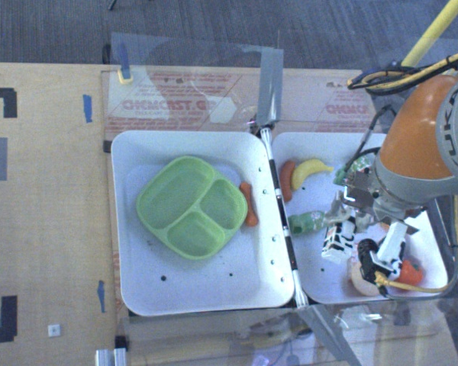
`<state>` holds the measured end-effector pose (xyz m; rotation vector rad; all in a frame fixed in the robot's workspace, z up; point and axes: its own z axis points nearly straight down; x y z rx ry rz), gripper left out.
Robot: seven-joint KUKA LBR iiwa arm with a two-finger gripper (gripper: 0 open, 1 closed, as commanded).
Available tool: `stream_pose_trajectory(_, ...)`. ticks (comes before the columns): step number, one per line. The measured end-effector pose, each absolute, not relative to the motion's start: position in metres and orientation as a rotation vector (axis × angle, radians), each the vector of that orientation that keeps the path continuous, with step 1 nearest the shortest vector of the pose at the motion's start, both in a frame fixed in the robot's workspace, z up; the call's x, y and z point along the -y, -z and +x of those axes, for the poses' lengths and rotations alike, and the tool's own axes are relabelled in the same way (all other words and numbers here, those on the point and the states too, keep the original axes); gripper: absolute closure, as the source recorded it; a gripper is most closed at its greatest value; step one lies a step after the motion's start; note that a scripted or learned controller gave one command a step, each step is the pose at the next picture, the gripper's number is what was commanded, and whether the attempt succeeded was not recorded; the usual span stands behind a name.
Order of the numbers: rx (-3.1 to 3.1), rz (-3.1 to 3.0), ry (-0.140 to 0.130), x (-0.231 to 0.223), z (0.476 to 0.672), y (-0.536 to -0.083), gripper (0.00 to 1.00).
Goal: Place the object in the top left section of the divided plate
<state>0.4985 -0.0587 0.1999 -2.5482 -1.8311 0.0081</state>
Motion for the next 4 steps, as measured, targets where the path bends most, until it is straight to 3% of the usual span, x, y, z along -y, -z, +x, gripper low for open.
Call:
stream_pose_trajectory(1, 1.921, -2.486, 0.003, -0.043, 0.505, -0.184, 1.00)
stream_pose_trajectory(2, 1.733, -2.618, -0.008, -0.042, 0.480, -0.233, 1.00)
stream_pose_trajectory(3, 1.444, -2.791, -0.010, -0.049, 0.481, -0.433, 1.00)
stream_pose_trajectory(4, 1.454, -2.787, -0.020, -0.052, 0.483, -0.441, 1.00)
